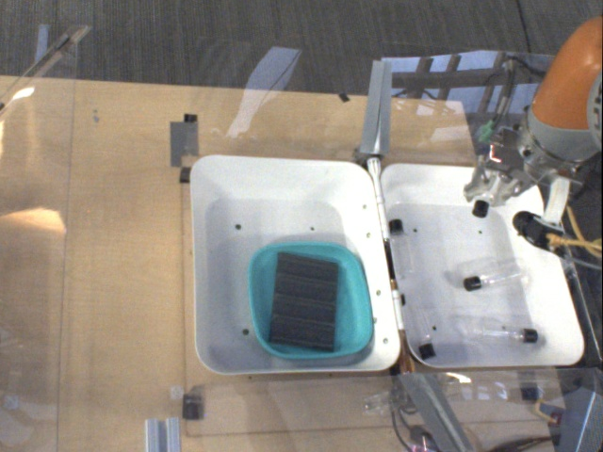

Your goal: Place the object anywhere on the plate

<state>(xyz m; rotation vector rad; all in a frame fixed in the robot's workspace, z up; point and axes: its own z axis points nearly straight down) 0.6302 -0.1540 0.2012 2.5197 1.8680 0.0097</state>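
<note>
The wooden tabletop (94, 252) carries two shallow white bins side by side, with a grey metal bar running between their upper edges. The left bin (212, 281) holds a teal plate (356, 295), squarish with rounded corners, sitting toward the near side of the bin. On the plate lies a dark grey ribbed block (304, 301), flat and slightly tilted, filling most of the plate's middle and touching nothing else.

The right bin (556, 337) holds two small clear tubes with black caps. One tube (490, 280) lies near the middle of the bin, its cap pointing left. The other tube (507, 331) lies closer to the near edge, its cap pointing right. The two are apart from each other and from the bin walls. Small black clips sit on the bins' rims at several spots.

The arm (570, 92), with its orange band, reaches in at the upper right, above the far corner of the right bin. The tool (492, 196) hangs over the far part of that bin, well apart from the plate and the block. Whether it is open or closed I cannot tell, and nothing is visible in its grip.
</note>
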